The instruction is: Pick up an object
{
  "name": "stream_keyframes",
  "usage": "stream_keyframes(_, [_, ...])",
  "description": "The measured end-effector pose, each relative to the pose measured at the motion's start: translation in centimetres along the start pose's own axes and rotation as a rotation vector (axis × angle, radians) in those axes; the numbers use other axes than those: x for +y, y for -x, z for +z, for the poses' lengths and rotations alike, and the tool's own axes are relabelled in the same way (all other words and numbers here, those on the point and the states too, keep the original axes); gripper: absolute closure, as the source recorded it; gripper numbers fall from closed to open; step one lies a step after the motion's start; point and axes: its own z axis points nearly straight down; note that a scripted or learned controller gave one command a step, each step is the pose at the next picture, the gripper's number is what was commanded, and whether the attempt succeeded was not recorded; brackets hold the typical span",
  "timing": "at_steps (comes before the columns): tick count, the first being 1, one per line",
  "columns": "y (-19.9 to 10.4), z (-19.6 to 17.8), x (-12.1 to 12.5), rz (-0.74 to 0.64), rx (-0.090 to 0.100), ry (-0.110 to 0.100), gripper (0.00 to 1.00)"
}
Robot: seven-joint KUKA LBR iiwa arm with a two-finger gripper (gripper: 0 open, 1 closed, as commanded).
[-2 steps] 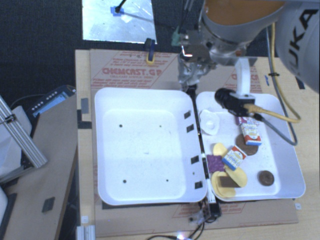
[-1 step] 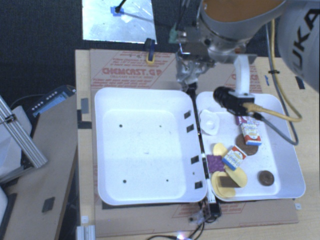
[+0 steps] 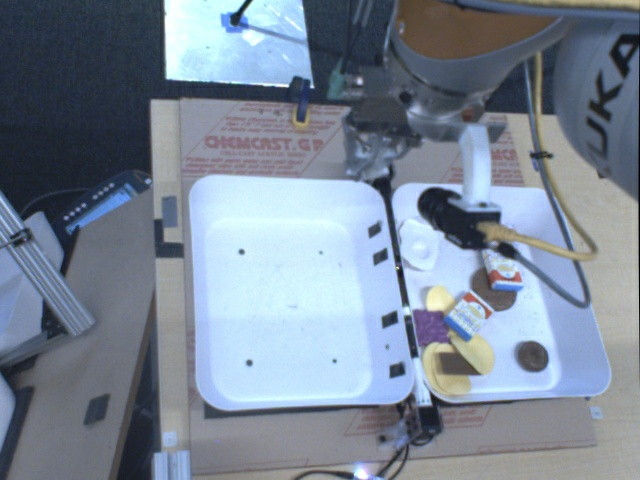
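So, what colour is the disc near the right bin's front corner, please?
The disc is brown, camera view.

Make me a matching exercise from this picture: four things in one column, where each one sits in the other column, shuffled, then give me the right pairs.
Things
1. lone brown disc
2. purple piece
3. white lump
4. gripper

Places
A. above the right bin's far left corner
B. right bin, near right part
C. right bin, by its left wall, near half
D. right bin, by its left wall, far half

Pairs: 1-B, 2-C, 3-D, 4-A

The arm (image 3: pixel 470 18) holds its gripper (image 3: pixel 371 166) pointing downward.
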Motion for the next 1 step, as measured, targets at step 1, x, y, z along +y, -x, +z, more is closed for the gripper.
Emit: stream_keyframes(1, [-0.6, -1.92, 5.35, 0.005, -0.001, 0.005, 1.0])
